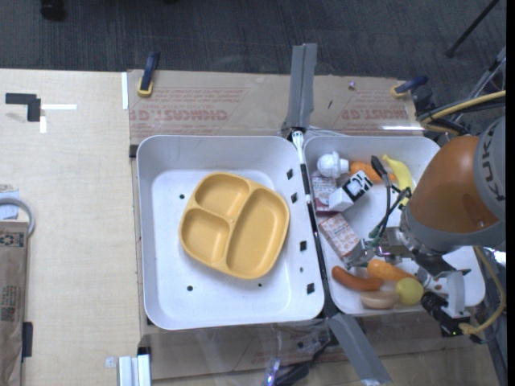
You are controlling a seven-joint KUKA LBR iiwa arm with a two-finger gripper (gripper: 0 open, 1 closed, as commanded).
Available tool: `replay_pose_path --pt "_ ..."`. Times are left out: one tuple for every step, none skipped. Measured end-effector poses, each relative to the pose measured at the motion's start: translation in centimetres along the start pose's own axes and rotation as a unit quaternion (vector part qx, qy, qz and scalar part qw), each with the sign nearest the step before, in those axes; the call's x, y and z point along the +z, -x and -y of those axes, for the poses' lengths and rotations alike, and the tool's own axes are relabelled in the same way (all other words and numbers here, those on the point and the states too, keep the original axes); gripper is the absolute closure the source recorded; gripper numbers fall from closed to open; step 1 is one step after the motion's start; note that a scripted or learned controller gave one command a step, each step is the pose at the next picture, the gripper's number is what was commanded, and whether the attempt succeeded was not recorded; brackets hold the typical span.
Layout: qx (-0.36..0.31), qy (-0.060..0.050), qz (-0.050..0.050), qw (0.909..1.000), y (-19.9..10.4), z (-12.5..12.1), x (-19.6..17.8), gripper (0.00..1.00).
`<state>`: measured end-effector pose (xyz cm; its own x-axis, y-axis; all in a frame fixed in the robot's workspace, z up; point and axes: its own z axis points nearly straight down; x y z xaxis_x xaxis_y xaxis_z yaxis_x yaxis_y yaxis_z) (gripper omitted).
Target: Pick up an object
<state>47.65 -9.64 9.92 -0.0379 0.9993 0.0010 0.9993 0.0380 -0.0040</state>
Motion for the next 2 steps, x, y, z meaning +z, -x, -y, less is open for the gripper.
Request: replay_pose_path --pt "0.035 0.002 0.0 0.9994 0.2 -6.4 0.7 0.0" --pt "0.033 0.001 0.001 0.9995 0.3 -9.8 0.8 0.0"
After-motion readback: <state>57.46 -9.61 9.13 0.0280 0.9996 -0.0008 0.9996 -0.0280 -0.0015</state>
